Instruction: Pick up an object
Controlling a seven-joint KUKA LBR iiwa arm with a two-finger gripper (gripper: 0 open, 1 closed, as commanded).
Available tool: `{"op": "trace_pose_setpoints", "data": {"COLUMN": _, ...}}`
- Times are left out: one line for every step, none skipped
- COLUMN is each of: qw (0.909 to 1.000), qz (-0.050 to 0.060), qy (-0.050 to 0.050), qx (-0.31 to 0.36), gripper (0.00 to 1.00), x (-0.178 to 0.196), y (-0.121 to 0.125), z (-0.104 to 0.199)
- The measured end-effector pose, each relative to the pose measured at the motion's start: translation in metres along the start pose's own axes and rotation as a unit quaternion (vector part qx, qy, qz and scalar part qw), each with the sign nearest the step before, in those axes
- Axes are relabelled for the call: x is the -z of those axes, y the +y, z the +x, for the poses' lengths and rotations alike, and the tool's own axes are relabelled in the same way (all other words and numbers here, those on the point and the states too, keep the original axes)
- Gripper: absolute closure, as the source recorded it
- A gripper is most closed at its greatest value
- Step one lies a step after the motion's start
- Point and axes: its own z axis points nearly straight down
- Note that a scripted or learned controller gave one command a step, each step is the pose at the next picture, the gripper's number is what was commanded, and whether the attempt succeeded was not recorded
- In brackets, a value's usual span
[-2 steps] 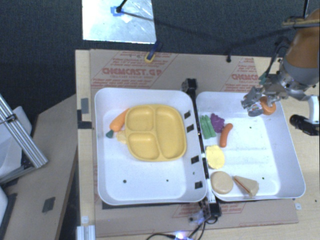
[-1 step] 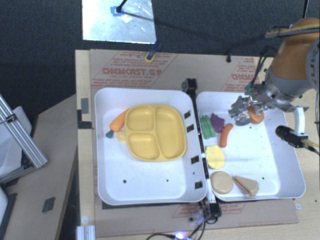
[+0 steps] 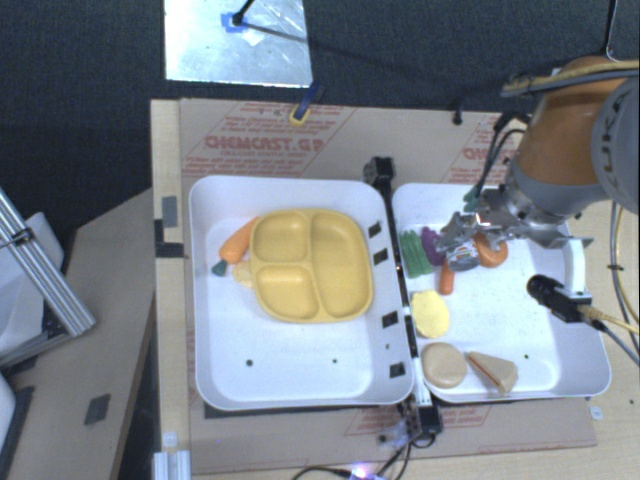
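I've got the gripper (image 3: 462, 251) down in the right bin (image 3: 580, 368) over the small orange piece (image 3: 446, 281) by the purple item (image 3: 433, 242), can't tell its state tbh, so imo next = close & lift straight up.

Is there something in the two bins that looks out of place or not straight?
Yes. The yellow divided plate in the left bin sits turned at an angle to the bin's walls. A toy carrot lies half tucked under its upper-left edge rather than in a compartment. Nothing looks spilled or broken.
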Motion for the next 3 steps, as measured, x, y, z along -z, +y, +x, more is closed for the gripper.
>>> {"op": "trace_pose_setpoints", "data": {"qw": 1.0000, "qz": 0.000, "qy": 0.000, "qx": 0.000, "gripper": 1.00, "x": 0.008, "y": -0.026, "z": 0.027}}
{"op": "trace_pose_setpoints", "data": {"qw": 1.0000, "qz": -0.002, "qy": -0.001, "qx": -0.003, "gripper": 1.00, "x": 0.009, "y": -0.017, "z": 0.019}}
{"op": "trace_pose_setpoints", "data": {"qw": 1.0000, "qz": -0.002, "qy": -0.001, "qx": -0.003, "gripper": 1.00, "x": 0.018, "y": -0.026, "z": 0.017}}
